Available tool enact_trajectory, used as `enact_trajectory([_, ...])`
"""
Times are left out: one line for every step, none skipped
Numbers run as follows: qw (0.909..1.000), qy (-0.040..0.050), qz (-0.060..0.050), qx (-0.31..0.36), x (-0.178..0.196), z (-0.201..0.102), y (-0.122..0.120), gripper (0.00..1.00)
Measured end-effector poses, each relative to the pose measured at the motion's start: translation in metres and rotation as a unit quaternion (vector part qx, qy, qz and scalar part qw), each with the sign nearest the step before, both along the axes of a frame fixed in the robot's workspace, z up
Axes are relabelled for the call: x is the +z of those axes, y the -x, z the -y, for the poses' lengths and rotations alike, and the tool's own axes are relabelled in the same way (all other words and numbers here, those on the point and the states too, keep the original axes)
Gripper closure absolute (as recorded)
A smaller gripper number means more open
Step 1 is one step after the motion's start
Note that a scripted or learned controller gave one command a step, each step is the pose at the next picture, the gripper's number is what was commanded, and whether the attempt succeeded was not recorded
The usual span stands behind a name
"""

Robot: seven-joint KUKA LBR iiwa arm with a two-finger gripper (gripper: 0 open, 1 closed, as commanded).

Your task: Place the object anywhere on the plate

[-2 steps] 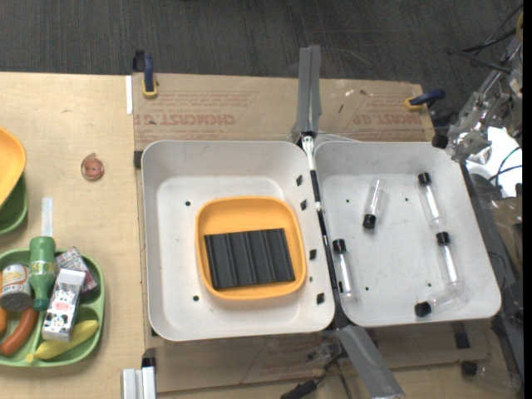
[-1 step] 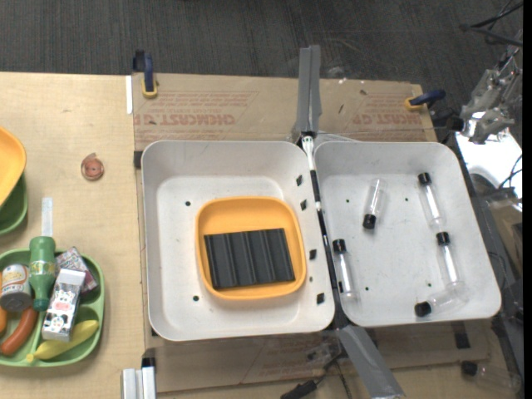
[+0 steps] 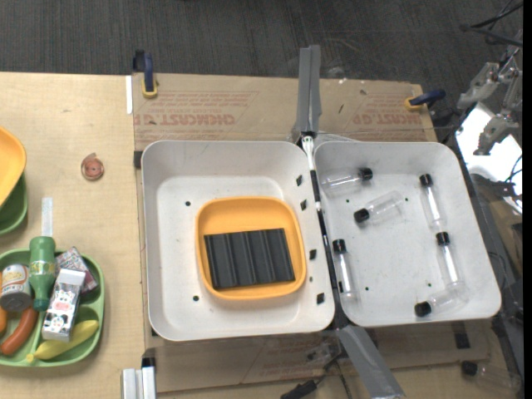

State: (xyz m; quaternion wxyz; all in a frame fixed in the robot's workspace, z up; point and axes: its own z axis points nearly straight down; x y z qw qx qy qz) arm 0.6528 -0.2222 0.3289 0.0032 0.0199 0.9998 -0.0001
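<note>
The dark ridged block (image 3: 249, 256) lies flat on the orange plate (image 3: 249, 209), in the middle of the left bin (image 3: 166, 223), its long axis running 9 to 3 o'clock. I reach in from 3 o'clock, so block and plate lie toward 9 o'clock from my side, across the right bin (image 3: 391, 273), where clear capped vials (image 3: 381, 207) lie scattered. Whether my tool is spread or pressed together I cannot tell. The placing looks done to me.
</note>
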Motion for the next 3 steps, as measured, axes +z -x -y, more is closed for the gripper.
enact_trajectory([0.9999, -0.0005, -0.001, 0.011, -0.0181, 0.0004, -0.0009, 0.00])
enact_trajectory([1.0000, -0.0004, 0.000, 0.004, -0.0182, 0.0006, -0.0021, 0.00])
enact_trajectory([0.9919, 0.0004, 0.000, 0.127, -0.0208, -0.0005, -0.0018, 0.00])
